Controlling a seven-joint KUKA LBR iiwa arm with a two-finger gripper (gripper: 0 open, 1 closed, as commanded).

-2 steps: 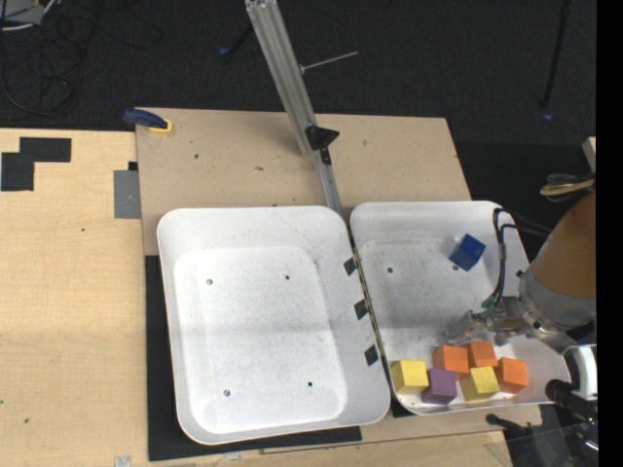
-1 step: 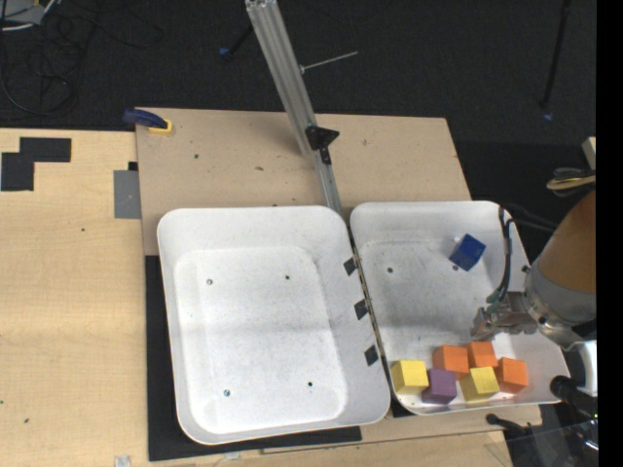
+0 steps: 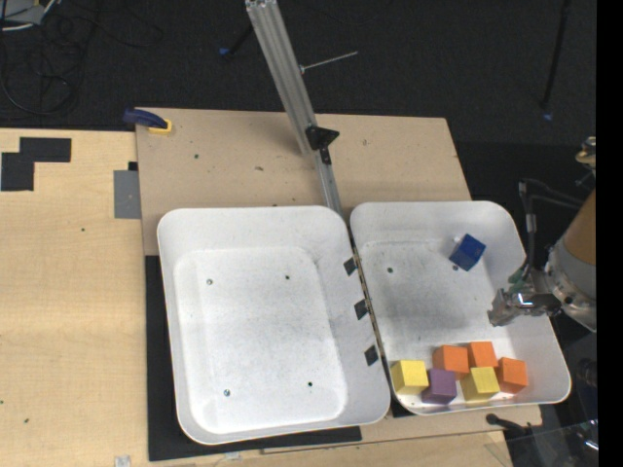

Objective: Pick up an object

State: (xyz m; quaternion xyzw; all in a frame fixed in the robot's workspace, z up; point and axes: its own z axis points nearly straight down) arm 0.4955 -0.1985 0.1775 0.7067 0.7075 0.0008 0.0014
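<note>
In the right bin (image 3: 428, 224) a blue cube (image 3: 468, 251) lies near the far right corner. Along the bin's near edge sits a cluster of blocks: a yellow one (image 3: 412, 374), a purple one (image 3: 442, 386), another yellow one (image 3: 479, 383) and three orange ones (image 3: 452, 359) (image 3: 483, 353) (image 3: 512, 373). My gripper (image 3: 510, 305) hangs at the right side of this bin, above the cluster and below the blue cube, touching none of them. Nothing shows between its tips.
The left bin (image 3: 258, 324) lies beside the right one, joined by black clips (image 3: 361, 308). A slanted aluminium bar (image 3: 287, 71) rises behind the bins. A blue and yellow clamp (image 3: 148, 120) sits at the bench's far left corner.
</note>
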